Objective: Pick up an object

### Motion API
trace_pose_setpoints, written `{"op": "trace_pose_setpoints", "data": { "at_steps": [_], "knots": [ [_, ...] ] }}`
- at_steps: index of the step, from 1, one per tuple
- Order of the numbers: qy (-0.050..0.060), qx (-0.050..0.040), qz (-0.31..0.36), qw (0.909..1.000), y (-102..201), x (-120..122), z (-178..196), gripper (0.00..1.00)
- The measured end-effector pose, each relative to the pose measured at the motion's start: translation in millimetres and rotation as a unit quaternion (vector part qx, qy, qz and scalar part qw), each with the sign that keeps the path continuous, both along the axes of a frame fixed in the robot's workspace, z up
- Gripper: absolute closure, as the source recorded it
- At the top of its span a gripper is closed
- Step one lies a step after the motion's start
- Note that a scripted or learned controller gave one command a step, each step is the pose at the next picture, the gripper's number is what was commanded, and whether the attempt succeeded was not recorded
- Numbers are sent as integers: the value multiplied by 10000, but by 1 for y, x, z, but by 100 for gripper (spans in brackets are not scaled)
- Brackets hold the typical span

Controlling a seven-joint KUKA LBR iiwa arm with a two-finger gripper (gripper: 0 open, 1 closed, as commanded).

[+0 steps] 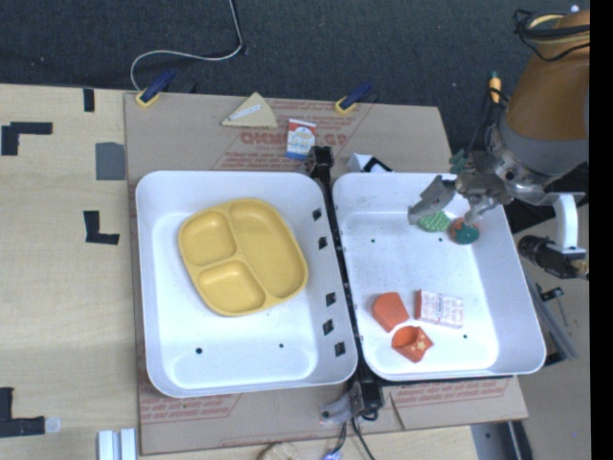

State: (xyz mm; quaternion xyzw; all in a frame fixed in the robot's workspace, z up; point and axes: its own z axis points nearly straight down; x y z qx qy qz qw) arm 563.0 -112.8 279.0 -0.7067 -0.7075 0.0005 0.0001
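Observation:
My gripper (446,217) hangs over the far right part of the right bin (383,199), fingers spread open. A small green object (438,223) lies on the bin floor between the fingertips, and nothing is clamped. Just to its right sits a teal round piece with a red spot (465,233), beside the right finger (475,211). Nearer the front of the same bin lie an orange block (389,310), an orange cup-shaped piece (412,343) and a white packet with pink print (441,308).
The left bin (163,353) holds a yellow divided plate (241,255). Behind the bins, on the cardboard, stand a small red, white and blue box (301,140) and a tan wedge (251,113). A black clip strip (330,257) runs between the bins.

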Motion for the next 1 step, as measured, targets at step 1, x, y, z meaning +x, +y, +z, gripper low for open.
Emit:
{"op": "trace_pose_setpoints", "data": {
  "at_steps": [1],
  "knots": [
    [11, 7, -3, 10000, -15, -33, -167, 0]
  ]
}}
